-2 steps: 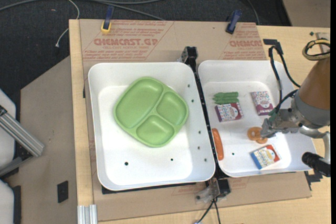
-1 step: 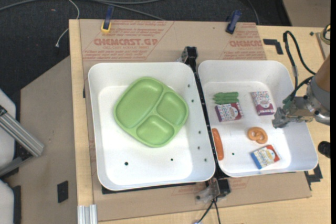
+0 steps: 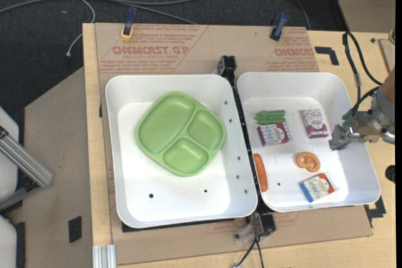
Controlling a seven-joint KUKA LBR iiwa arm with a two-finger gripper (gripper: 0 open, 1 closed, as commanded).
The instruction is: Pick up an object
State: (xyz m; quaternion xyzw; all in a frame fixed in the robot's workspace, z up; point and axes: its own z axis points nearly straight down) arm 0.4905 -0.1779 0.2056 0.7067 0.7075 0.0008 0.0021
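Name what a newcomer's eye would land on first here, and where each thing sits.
The green divided plate dominates the left bin. The right bin holds small scattered items: a green bean pod, a pretzel and an orange carrot by its left wall. The gripper hovers at its right edge.

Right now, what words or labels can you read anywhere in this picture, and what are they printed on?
"CHEMCAST GP", faint red print on the brown board behind the left bin.
The same red print on the board behind the right bin: partly readable, blurred.
Labels on the purple packets and blue packet: too small to read.
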